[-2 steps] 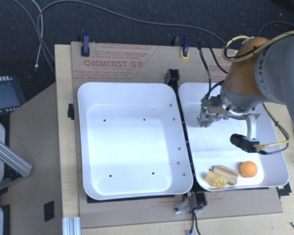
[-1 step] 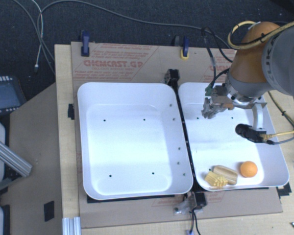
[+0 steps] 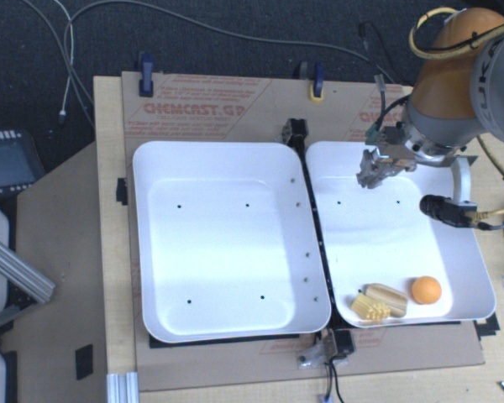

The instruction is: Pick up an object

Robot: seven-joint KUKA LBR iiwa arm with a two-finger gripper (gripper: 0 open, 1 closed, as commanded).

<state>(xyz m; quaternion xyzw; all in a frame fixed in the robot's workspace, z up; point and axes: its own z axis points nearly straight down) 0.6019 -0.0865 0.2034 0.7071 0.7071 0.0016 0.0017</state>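
Two white bins are set side by side: the left bin (image 3: 227,242) and the right bin (image 3: 386,233). Near its front edge lie a corn cob (image 3: 370,309), a tan roll (image 3: 386,295) and an orange ball (image 3: 426,290), probably light and smooth, best gripped across its middle. The gripper (image 3: 375,173) is poised over the far end, well apart.

Arm (image 3: 466,65): grey casing, rounded orange band above wrist | cabling: yellow loop over the orange band, dark cable with green connector down the wrist's side | pincer (image 3: 371,175): small, grey metal, dull finish, beneath a pale flange.
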